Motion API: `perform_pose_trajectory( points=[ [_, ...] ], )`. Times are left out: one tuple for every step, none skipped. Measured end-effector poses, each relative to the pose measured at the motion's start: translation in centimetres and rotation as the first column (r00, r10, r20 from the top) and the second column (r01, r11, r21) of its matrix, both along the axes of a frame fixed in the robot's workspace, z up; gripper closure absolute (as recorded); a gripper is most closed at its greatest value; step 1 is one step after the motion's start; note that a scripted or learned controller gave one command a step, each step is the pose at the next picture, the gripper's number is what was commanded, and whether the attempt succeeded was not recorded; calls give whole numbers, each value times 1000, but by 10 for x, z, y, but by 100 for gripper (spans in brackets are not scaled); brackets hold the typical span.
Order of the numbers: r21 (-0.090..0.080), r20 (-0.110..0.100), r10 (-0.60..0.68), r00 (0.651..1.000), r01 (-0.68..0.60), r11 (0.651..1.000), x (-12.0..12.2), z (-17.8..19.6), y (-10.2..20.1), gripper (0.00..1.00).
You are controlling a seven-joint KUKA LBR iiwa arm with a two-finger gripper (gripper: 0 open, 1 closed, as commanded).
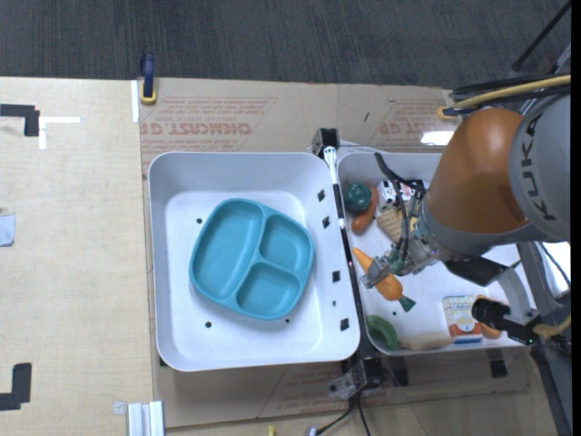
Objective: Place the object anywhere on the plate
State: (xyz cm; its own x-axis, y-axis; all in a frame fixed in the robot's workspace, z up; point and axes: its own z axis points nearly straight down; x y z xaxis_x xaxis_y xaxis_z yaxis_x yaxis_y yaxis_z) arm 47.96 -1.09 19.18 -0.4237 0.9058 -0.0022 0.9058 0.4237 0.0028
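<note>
Blue plate (pixel 251 259) sits mid-frame in the left bin (pixel 172 334). Gripper (pixel 392 266) is low in the right bin (pixel 436 341) over a carrot (pixel 376 274); honestly can't tell if the jaws are open or closed.

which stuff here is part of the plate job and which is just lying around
Job:
blue plate in the left bin
gripper, low in the right bin
orange carrot toy beside it

Lying about:
teal ball
green piece
small carton

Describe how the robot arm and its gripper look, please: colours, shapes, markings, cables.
The arm is thick and rounded, grey, with a broad glossy orange band above the wrist and dark "KUKA" lettering on the grey shell. The gripper is a small, dark metal assembly with thin black cables running to it.
</note>
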Motion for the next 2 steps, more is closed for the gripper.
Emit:
perform_pose_trajectory(
  points=[
    [-2, -2, -79, 997, 79, 997, 33, 54, 51, 100],
    [-2, -2, -78, 997, 78, 997, 33, 54, 50, 0]
  ],
)
